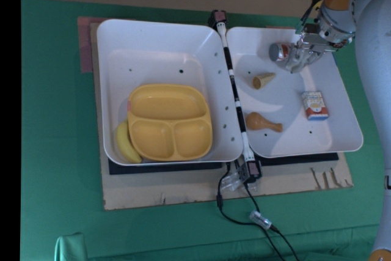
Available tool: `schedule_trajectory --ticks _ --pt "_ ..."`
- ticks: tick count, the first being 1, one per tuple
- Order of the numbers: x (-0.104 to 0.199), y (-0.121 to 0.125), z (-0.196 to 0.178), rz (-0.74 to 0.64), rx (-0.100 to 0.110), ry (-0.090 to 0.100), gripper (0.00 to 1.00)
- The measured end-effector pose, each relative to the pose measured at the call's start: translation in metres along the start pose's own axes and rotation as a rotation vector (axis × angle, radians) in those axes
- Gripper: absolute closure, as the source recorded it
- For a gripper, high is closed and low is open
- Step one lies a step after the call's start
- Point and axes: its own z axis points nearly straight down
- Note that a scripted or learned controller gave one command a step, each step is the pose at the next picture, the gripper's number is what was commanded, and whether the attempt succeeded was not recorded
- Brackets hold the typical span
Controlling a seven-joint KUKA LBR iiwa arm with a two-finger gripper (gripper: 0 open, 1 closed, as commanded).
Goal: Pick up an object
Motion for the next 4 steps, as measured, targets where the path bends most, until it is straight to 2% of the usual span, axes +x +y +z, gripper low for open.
schedule_trajectory --ticks 1,2,3,4 --pt "-0.005 -0.002 -0.015 0.007 0.003 -0.011 1.0" --pt "-0.007 -0.001 -0.034 0.012 -0.009 -0.021 1.0" --pt "0.009 0.02 -0.006 -0.001 -0.067 -0.011 1.0" --pt "0.006 0.02 -0.023 0.004 -0.074 -0.018 1.0"
